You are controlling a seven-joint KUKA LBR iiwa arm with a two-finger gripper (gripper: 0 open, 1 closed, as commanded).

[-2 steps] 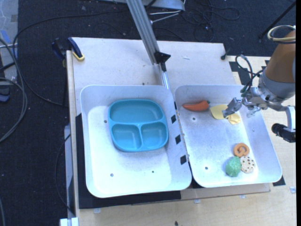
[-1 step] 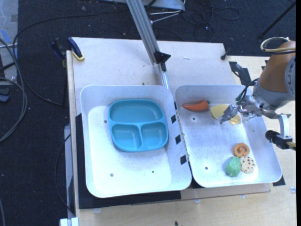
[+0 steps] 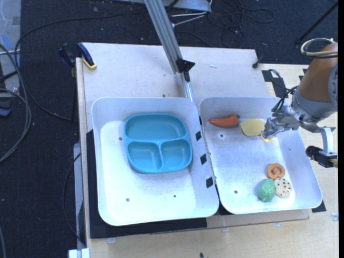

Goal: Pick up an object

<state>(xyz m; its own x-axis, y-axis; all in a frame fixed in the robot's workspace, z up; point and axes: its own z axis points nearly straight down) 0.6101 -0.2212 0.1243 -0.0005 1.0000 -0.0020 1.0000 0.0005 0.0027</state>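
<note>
My gripper [image 3: 268, 135] is low in the right bin [image 3: 244, 195], at its far right side, just beside the right edge of a pale yellow flat object [image 3: 251, 127]. An orange carrot [image 3: 223, 121] lies to the left of the yellow piece. Near the bin's front right corner sit a brown pretzel [image 3: 275, 171], a green lumpy ball [image 3: 265, 190] and a speckled cookie [image 3: 282, 187], close together. The fingertips are dark and small against the bin, and I see nothing clearly between them.
The left bin [image 3: 113, 198] holds a blue three-compartment plate [image 3: 158, 143]. A slanted metal pole [image 3: 164, 28] rises from between the bins at the back. The arm's grey and orange body [image 3: 320, 87] hangs over the right bin's far right rim.
</note>
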